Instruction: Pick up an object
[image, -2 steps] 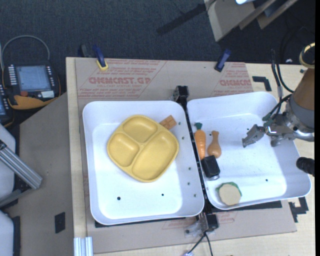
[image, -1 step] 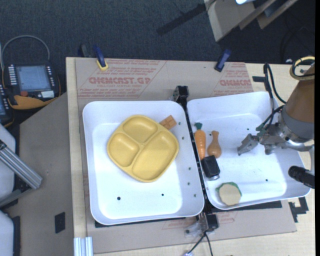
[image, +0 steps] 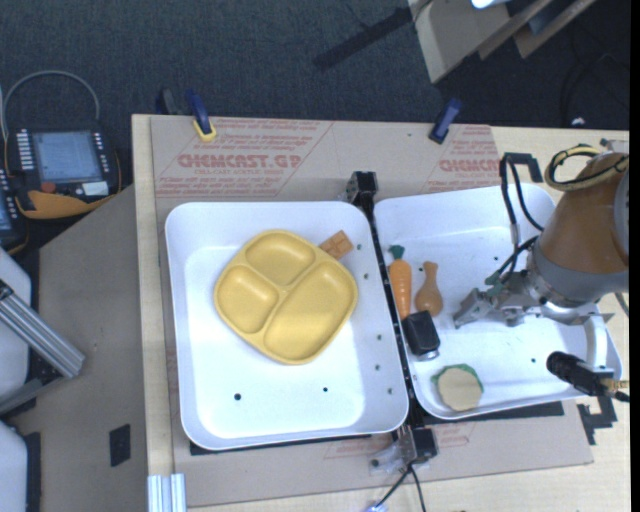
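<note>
A smooth yellow plate with three compartments is seen in the left bin, a small tan block touching its upper right rim. In the right bin are laid an orange carrot with a green top, a pear-shaped tan piece, a dark rectangular block and a round, flat green-and-tan disc (all close to the left wall). The gripper is held low over bare bin floor, its metal fingers spread and nothing between them. Both bins are set on a pale board printed with red lettering, over dark carpet.
</note>
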